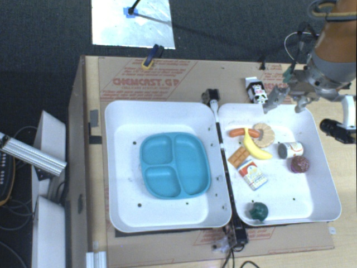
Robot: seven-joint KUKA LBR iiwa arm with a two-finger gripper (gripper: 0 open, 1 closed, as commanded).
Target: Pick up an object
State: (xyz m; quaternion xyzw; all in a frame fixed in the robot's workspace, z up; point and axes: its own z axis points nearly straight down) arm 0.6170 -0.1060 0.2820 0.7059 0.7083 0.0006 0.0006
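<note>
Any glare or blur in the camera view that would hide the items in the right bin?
Camera view: lighting is even, with no glare on the right bin; the banana and the green ball read clearly. The gripper looks slightly soft. A bright, washed-out sheet lies on the floor.

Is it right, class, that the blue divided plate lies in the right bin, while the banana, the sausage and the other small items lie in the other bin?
Not quite. The camera view shows the blue divided plate in the left bin, not the right one. The banana, the sausage and the other small items lie in the right bin.
</note>
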